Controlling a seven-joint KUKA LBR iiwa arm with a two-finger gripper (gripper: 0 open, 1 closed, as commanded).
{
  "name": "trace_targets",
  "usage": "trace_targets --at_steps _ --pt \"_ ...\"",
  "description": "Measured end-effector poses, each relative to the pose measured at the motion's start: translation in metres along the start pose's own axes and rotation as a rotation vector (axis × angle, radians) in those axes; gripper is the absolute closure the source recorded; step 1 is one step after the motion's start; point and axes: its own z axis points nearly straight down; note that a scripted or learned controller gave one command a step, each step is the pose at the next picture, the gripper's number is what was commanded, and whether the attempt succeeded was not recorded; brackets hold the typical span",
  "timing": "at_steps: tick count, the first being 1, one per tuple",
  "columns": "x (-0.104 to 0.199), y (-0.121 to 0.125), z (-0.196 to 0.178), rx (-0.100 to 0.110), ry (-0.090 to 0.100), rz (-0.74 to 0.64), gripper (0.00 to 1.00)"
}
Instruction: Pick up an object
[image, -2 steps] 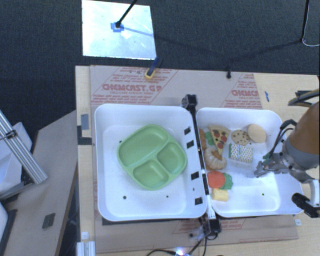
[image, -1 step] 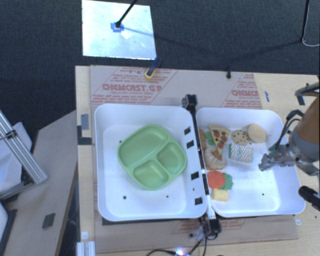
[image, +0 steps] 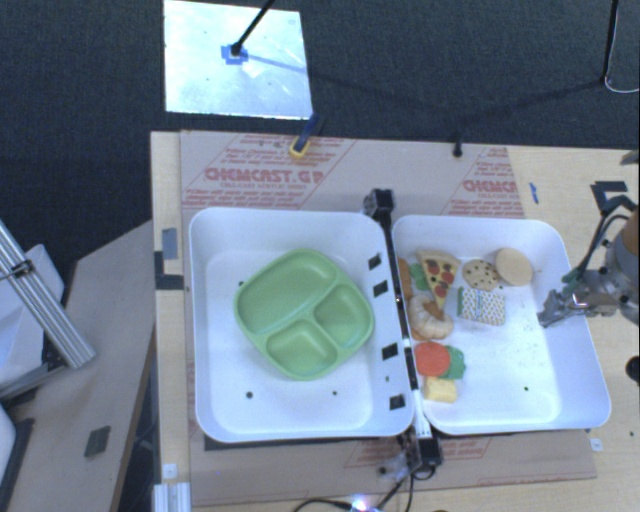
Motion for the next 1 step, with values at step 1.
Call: trace_targets --at_steps 1 --pt "-0.0003 0.0014 -0.0228 0.001 0.000 -0.001 1.00"
